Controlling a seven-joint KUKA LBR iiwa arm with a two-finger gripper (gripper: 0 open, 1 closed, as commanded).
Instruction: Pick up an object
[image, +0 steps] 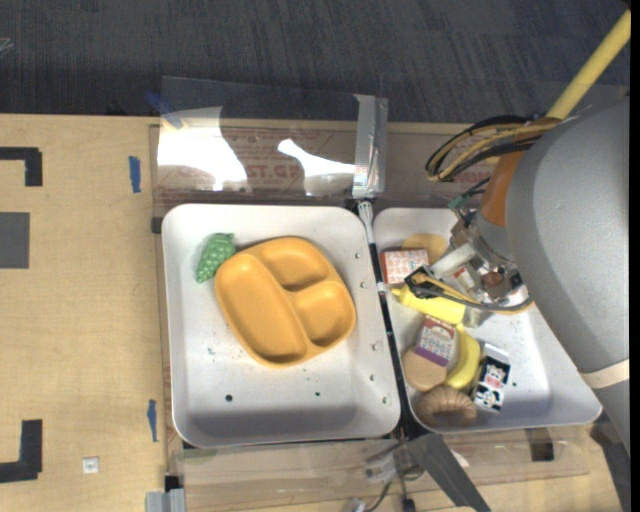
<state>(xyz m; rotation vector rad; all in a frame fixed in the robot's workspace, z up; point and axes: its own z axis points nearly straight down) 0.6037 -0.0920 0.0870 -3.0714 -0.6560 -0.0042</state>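
Gripper (478, 272) state cannot be determined; arm (570, 230) hides part of right bin (560, 385). Left bin (190, 330): one orange tray (285, 298), one green item (213, 255).

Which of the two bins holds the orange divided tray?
The left bin. The orange divided tray lies in it beside a green grape bunch; the right bin holds small mixed items.

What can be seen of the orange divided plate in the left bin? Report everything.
The orange divided plate is a smooth, plastic-looking dish with rounded corners and three shallow compartments: one long, two smaller. It lies flat and right side up, turned at a slant, on the floor of the left white bin, toward its middle. Its compartments look bare. A bunch of green toy grapes rests against its upper left edge.
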